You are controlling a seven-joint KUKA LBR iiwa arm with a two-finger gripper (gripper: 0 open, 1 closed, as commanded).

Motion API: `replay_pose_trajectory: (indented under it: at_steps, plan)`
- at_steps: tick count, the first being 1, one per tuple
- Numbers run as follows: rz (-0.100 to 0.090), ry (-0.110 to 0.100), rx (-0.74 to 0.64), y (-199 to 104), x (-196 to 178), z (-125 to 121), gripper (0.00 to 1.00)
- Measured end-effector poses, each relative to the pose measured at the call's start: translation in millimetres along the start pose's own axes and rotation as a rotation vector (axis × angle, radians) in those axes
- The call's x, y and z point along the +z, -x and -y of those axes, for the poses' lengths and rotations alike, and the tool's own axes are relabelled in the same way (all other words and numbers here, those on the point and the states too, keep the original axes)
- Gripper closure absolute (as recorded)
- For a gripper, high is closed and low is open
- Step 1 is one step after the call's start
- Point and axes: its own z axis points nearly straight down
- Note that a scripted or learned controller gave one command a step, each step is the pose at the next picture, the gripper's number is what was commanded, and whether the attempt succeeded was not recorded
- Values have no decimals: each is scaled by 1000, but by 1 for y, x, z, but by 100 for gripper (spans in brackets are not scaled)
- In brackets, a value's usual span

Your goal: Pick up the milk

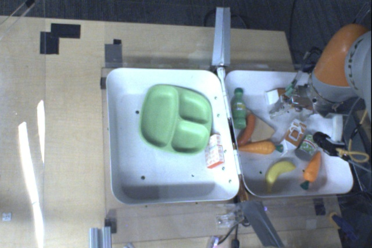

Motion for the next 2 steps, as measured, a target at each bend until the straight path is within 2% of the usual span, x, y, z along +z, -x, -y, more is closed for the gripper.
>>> replay_pose_trajectory:
  at_steps: [1, 2]
  plan:
    - [1, 1, -139, 31, -1, 50, 0]
    - [1, 13, -140, 30, -15, 46, 100]
